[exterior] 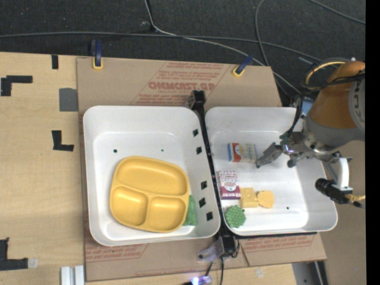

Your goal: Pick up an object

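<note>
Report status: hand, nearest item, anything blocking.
Hand open, low over right bin, holding nothing. Small carton just left of its fingertips, untouched. Nothing between them.

Small red-and-white carton (241, 152) flat in right bin (320, 218), near its left wall.

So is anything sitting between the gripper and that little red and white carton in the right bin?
Nothing visible does. The gripper hovers just right of the red and white carton, with bare white floor of the right bin between them. The other small items lie nearer the camera.
</note>
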Action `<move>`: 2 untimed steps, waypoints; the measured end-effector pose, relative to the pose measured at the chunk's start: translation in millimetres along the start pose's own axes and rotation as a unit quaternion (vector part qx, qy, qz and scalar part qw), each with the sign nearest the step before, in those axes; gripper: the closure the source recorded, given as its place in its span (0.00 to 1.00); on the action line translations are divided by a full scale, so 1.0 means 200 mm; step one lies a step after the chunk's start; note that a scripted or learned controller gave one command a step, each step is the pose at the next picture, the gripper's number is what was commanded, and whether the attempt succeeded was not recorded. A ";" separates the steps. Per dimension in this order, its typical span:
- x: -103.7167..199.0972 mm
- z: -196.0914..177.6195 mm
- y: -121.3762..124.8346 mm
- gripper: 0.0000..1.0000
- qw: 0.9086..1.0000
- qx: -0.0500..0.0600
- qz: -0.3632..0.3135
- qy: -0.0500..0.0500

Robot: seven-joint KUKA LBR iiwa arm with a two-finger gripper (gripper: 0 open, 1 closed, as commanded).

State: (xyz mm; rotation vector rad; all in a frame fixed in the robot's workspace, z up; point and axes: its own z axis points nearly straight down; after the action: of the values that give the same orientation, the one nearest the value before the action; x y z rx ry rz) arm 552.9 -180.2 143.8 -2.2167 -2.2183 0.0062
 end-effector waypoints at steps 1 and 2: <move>0.00 0.27 0.00 0.00 1.000 -0.001 0.000 0.000; 0.01 0.21 0.00 1.00 1.000 -0.002 -0.001 -0.001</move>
State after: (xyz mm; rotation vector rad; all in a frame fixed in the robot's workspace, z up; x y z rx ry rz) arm 552.6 -179.0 102.7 -2.2183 -2.2223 0.0031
